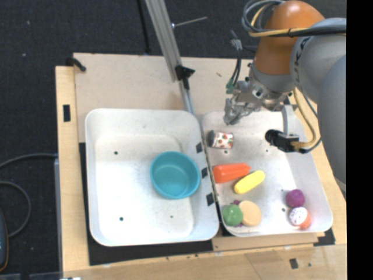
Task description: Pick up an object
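My gripper [232,116] hangs over the far left corner of the right bin [309,182], its fingers pointing down with nothing visible between them. Just below it lies a small patterned can [222,140] near the bin's left wall. Further toward the front lie an orange carrot [231,172], a yellow banana-like piece [249,182], a green ball [232,215], a tan round piece [251,213], a purple ball [295,198] and a red-and-white speckled piece [299,216].
The left bin [116,214] holds a blue bowl [174,175]. A slanted metal pole [166,39] with a black clamp rises behind the bins. A black cable fitting [280,140] hangs from the arm over the right bin.
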